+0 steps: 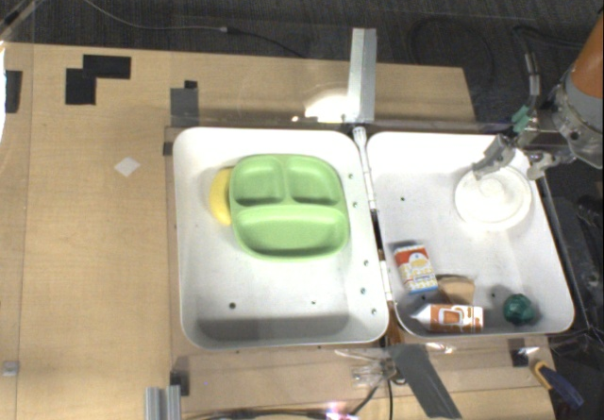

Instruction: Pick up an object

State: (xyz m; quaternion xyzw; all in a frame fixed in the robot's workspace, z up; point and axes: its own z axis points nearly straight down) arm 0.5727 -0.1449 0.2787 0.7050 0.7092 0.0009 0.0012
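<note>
Camera view, catalogued against the right white bin [557,248]: round white lid-like disc [492,196] in its upper part, directly beneath the gripper [500,156]; jaws' opening cannot be told, nothing seen held. Small red-and-white carton [413,267], brown lump [458,289], orange packet [456,317] and dark green ball [518,309] lie along its near edge. Green divided plastic tray [286,204] lies leftward. Pickup judged not yet accomplished.

A light wooden bench [85,248] carries two shallow white plastic bins side by side, the left bin [203,300] and the right bin [425,163] touching along a shared edge. Black square markers [94,76] sit near its far left corner.
</note>
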